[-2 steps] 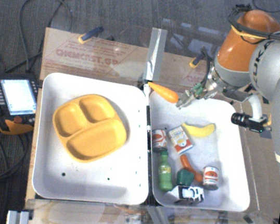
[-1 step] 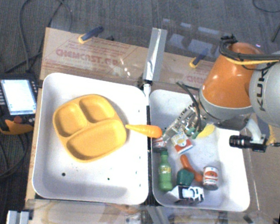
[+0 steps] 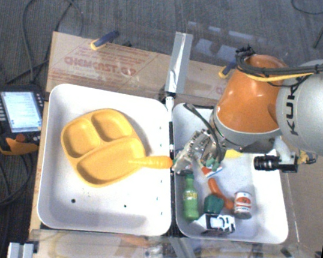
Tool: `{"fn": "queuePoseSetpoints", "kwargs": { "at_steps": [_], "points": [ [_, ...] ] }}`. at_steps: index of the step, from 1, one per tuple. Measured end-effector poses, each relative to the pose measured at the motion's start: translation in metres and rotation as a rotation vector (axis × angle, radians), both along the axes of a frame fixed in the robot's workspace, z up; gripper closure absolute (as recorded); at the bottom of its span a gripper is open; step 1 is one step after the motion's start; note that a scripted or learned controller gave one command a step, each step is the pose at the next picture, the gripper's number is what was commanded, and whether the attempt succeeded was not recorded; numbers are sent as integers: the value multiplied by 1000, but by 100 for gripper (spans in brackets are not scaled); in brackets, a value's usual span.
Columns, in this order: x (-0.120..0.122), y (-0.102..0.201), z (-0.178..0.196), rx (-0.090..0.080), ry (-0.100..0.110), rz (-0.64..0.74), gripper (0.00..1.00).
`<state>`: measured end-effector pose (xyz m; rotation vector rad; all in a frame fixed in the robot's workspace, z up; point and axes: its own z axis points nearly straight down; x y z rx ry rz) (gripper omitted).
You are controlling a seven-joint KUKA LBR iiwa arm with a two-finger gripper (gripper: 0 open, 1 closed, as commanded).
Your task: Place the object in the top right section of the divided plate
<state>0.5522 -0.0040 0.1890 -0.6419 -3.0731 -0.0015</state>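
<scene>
Gripper [image 3: 189,154] hanging over the bins' divide, finger state indiscernible; orange carrot [image 3: 151,162] lying just left, touching the yellow divided plate [image 3: 105,145] beyond.

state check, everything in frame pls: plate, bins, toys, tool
divided plate: yellow, flat in the left bin, sections bare
left bin: holds the plate
carrot: lying across the divider between bins, tip on plate edge
tool: low over the right bin's left side, near the carrot
green bottle: lying in the right bin
can: upright in the right bin
right bin: holds the toys
handheld screen: lit
</scene>
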Motion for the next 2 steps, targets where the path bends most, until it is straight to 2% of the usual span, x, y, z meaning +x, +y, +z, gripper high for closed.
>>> {"fn": "queuePoseSetpoints", "kwargs": {
  "at_steps": [1, 2],
  "points": [
    [-26, 23, 10, 0, 0, 142, 100],
    [18, 38, 17, -1, -3, 196, 100]
  ]
}}
